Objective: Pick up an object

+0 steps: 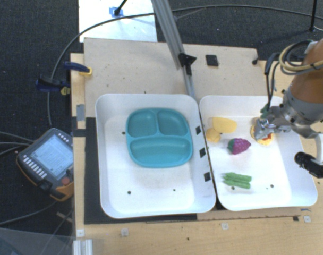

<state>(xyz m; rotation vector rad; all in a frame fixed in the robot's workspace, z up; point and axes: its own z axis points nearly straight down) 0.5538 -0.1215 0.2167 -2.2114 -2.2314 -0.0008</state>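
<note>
My gripper (pixel 262 128) hangs low over the right bin (pixel 297 195), near its far right side. Directly under it lies a small yellow-orange object (pixel 265 139), partly hidden by the gripper. A purple toy fruit (pixel 239 145) lies just to the left of it. Two yellow pieces (pixel 224 125) (pixel 213 136) sit near the bin's left wall. A green bean pod toy (pixel 237 180) lies toward the front of the bin.
The left bin (pixel 113 185) holds a teal divided plate (pixel 159 137). A grey pole (pixel 169 25) slants across the bench behind the bins. A teach pendant (pixel 47 162) lies on the floor at the left, with cables around it.
</note>
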